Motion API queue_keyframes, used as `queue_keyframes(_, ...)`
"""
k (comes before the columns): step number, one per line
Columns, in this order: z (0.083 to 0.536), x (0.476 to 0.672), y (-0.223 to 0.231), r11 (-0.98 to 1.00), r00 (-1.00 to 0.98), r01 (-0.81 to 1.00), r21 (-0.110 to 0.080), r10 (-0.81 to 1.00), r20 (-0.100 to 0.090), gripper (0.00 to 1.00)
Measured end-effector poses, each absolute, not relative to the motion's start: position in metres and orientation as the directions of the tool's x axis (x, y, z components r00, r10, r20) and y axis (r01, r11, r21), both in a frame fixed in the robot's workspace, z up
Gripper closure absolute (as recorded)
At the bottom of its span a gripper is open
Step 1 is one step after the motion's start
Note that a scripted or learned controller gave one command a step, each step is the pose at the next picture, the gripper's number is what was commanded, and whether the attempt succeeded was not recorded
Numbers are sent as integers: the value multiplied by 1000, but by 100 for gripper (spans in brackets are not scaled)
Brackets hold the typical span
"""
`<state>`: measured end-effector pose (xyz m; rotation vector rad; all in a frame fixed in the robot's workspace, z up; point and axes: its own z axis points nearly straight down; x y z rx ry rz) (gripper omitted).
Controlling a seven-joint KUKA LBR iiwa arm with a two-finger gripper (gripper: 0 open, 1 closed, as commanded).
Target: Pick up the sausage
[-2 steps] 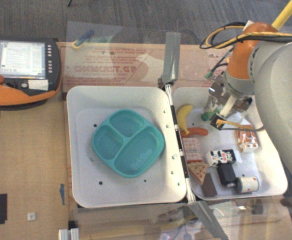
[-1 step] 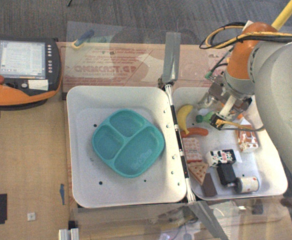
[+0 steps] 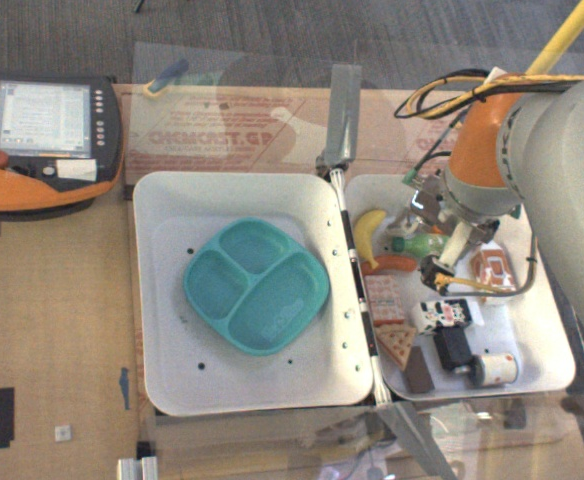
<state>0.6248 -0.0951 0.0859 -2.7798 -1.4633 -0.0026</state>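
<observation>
Camera view: gripper [image 3: 422, 224] is low in the right bin [image 3: 547, 340], above a green item [image 3: 418, 242]; its opening, can't tell. Sausage [image 3: 394, 263], red-orange, lies flat just beside the banana [image 3: 370, 232].

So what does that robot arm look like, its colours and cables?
The arm is thick, rounded and light grey, with a bright orange band above the wrist. Yellow and black cables loop loosely over that band. At the tip sits a small, darker grey metal gripper.
</observation>
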Motion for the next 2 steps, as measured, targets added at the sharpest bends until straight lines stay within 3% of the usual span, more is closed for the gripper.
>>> queue_keyframes(1, 86, 580, -94, -595, 595, 804, 1, 804, 2, 0)
queue_keyframes(2, 97, 581, -94, -597, 597, 802, 3, 802, 5, 100)
